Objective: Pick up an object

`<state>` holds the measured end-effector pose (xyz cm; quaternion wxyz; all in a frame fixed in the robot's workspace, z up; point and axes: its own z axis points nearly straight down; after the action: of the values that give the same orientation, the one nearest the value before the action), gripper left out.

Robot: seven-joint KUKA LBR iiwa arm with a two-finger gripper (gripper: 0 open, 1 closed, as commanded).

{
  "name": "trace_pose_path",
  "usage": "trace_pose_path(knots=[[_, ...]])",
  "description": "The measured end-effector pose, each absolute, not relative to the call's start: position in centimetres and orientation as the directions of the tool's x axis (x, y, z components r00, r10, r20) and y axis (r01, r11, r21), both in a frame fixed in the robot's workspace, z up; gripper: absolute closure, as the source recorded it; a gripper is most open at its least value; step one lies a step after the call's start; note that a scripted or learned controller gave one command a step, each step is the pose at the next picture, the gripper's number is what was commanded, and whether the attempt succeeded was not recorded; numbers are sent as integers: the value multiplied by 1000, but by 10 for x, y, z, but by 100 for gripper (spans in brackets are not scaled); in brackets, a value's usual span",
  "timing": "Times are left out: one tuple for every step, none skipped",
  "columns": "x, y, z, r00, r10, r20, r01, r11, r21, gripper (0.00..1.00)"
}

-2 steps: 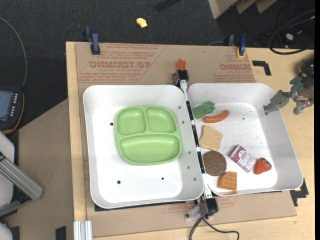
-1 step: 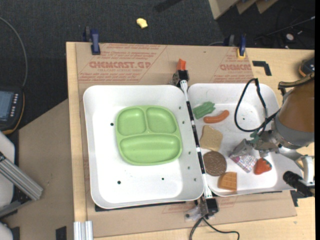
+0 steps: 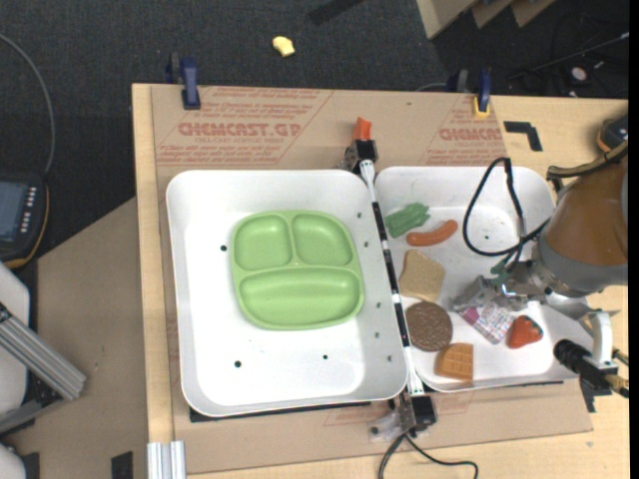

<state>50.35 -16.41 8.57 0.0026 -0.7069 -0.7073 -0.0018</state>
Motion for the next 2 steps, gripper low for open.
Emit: trace_pose_path(knots=[[507, -167, 100, 1, 1000, -5, 1000, -1, 15, 100], [481, -52, 189, -12, 1000, 4, 1000, 12, 8, 100]])
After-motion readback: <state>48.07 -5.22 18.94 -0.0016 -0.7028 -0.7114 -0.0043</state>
